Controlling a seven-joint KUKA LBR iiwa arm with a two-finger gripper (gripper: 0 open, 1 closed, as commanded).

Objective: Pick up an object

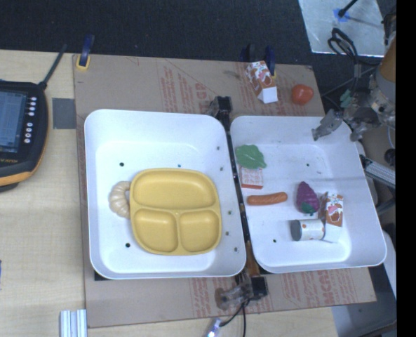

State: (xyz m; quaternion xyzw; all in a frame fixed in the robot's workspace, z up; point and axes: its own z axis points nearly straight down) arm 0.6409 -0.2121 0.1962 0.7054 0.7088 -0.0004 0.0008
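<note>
At the frame's right edge the arm point(379, 90) is mostly cut off; its gripper point(328, 127) hangs over the right bin point(362, 258) at its upper right corner, holding nothing, opening hard to judge. Lower right lie a sausage point(266, 199), purple piece point(306, 196) and small can point(307, 229).

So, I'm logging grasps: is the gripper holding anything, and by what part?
Nothing. The gripper hovers over the right bin's far corner with nothing between its fingers.
</note>
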